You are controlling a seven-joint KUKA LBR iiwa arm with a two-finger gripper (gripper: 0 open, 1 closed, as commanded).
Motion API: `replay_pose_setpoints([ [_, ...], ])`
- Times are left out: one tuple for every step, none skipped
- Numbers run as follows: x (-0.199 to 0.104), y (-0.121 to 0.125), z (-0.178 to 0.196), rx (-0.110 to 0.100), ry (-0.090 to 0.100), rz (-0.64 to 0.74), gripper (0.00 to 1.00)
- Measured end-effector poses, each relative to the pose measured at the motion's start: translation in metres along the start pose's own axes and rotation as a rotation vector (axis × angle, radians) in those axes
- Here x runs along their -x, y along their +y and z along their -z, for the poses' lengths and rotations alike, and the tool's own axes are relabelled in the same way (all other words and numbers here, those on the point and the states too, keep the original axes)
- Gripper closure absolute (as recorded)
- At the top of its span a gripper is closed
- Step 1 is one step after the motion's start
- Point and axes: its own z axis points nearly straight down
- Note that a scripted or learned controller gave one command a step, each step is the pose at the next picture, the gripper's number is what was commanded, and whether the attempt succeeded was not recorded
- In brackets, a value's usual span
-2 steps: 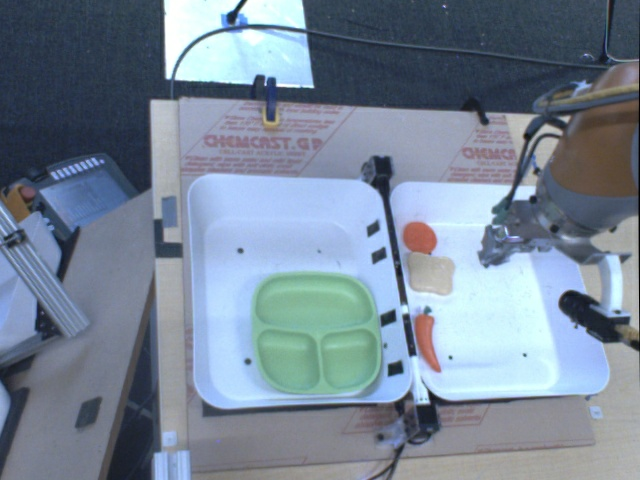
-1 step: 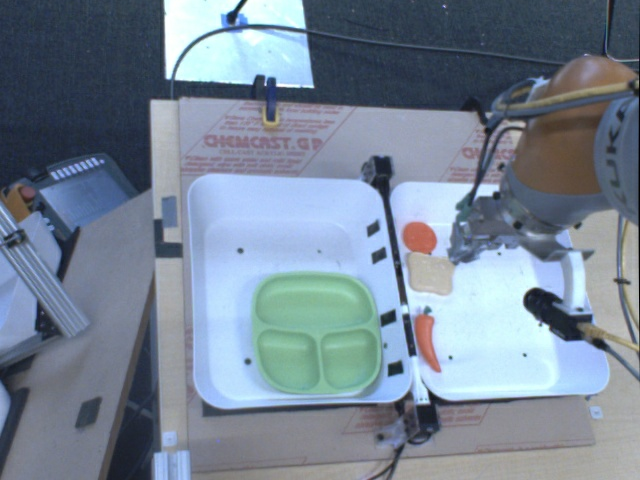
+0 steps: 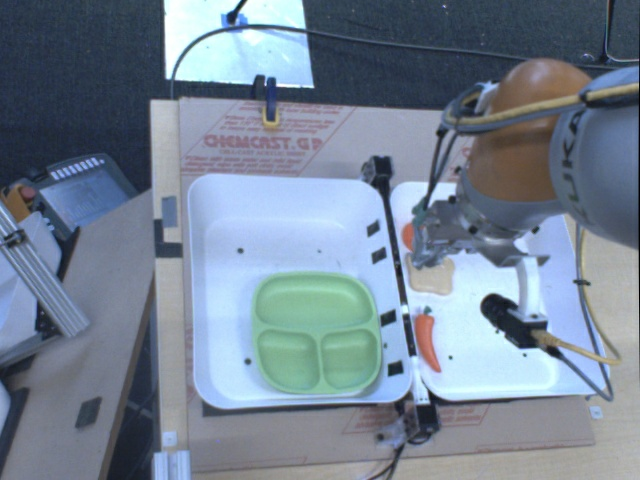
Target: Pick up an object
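Beige flat piece (image 3: 434, 278) just beneath the jaws (image 3: 428, 253).

Lighting even, moderately bright, diffuse from above. Both white bins (image 3: 300, 208) near overexposed; floor detail washed out, mild bluish cast on walls. Strong glare on reflective sheet (image 3: 238, 30) at top, surface blown to mottled white. Dark carpet (image 3: 80, 48) noisy, grainy. Soft shadow under arm (image 3: 545, 158) on right bin floor. Faint shadow rings green divided plate (image 3: 317, 332). Overall sharpness low, edges soft, compression blocking visible. Slight barrel distortion at frame edges. Gripper region blurred; fine detail unreadable.
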Motion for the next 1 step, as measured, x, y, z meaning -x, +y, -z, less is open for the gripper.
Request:
replay_pose_setpoints([
  [-0.062, -0.0003, -0.0076, 0.0, 0.0, 0.0, 1.0],
])
